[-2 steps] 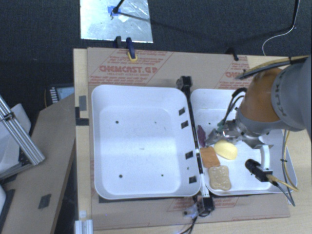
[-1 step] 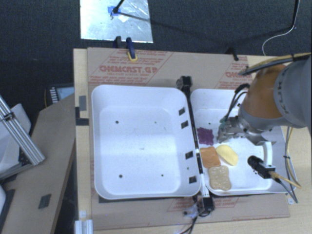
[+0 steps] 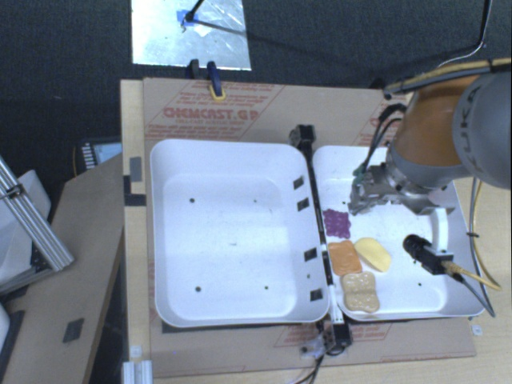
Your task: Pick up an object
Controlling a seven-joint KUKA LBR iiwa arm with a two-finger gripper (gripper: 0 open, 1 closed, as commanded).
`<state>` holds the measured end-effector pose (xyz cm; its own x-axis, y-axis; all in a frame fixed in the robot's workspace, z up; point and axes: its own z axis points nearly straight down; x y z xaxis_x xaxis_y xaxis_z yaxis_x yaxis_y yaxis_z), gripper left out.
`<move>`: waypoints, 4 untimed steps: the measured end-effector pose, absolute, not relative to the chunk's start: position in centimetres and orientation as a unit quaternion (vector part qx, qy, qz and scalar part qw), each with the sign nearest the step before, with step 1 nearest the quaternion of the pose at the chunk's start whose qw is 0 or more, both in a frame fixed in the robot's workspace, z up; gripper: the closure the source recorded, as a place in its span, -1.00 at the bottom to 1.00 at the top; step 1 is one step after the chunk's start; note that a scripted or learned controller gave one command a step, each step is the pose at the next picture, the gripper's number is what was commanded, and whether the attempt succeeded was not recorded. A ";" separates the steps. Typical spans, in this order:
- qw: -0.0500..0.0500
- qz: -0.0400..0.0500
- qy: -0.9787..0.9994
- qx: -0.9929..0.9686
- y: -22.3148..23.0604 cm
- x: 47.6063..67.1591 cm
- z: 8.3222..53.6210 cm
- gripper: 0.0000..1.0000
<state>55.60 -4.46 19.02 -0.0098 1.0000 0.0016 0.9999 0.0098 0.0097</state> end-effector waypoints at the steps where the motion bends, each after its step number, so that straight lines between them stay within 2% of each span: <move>1: 0.003 0.005 0.711 0.703 0.4 55.9 27.4 1.00; 2: 0.002 0.003 0.710 0.704 5.4 57.0 31.3 1.00; 3: 0.000 0.003 0.711 0.703 12.0 55.8 33.7 1.00; 4: 0.001 0.002 0.707 0.707 9.0 52.0 36.8 1.00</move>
